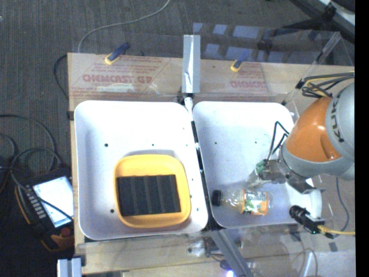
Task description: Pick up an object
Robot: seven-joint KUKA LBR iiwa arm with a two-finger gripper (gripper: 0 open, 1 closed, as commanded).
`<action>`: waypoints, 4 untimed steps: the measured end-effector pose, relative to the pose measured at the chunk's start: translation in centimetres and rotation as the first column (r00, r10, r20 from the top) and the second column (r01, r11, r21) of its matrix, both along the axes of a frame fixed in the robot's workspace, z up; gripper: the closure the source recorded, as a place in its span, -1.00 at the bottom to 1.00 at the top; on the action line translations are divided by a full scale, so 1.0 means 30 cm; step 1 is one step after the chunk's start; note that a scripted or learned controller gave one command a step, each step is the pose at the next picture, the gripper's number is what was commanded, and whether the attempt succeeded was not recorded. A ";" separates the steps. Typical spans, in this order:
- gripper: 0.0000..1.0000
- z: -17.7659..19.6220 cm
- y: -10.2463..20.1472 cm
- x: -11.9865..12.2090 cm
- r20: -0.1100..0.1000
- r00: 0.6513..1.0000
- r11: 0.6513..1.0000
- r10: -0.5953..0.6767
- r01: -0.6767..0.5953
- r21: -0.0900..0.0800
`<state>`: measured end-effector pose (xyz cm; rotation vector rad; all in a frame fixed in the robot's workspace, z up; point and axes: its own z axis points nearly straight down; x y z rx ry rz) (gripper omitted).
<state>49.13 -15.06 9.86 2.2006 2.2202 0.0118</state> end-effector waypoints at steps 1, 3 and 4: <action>-1.00 0.000 0.000 0.000 0.000 1.000 1.000 0.000 0.000 0.000; -1.00 0.106 0.079 -0.025 -0.023 0.999 1.000 -0.030 0.030 0.007; -1.00 0.138 0.135 -0.025 -0.023 0.980 0.980 -0.197 0.198 0.005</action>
